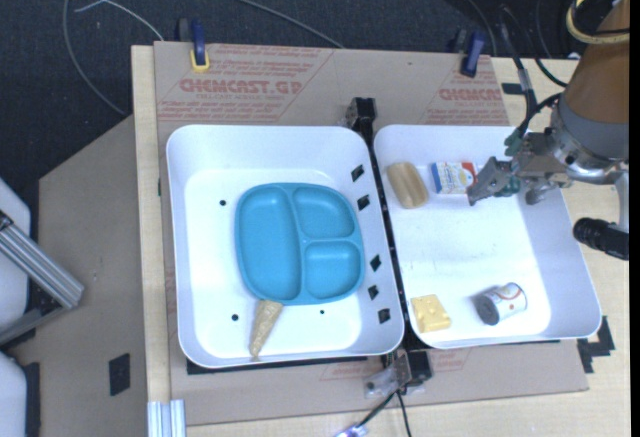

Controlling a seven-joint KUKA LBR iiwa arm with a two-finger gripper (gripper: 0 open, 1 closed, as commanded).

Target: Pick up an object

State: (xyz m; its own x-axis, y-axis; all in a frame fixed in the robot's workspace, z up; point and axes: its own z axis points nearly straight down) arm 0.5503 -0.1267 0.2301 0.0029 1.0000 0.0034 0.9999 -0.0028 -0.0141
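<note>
Gripper [487,187] over right bin's [560,325] far edge, holding nothing I can see.
Count: right bin has one bread roll [407,184], one small box [452,175], one cheese block [431,313], one can [499,304]. Left bin [190,225] has one blue plate [298,242], one cone [263,325]. Fingers [480,189] slightly spread, just beside the box; can't tell if touching.

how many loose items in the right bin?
4: bread roll far left, small carton beside it by the gripper, cheese block near left, can near right. Arm may hide more.
</note>
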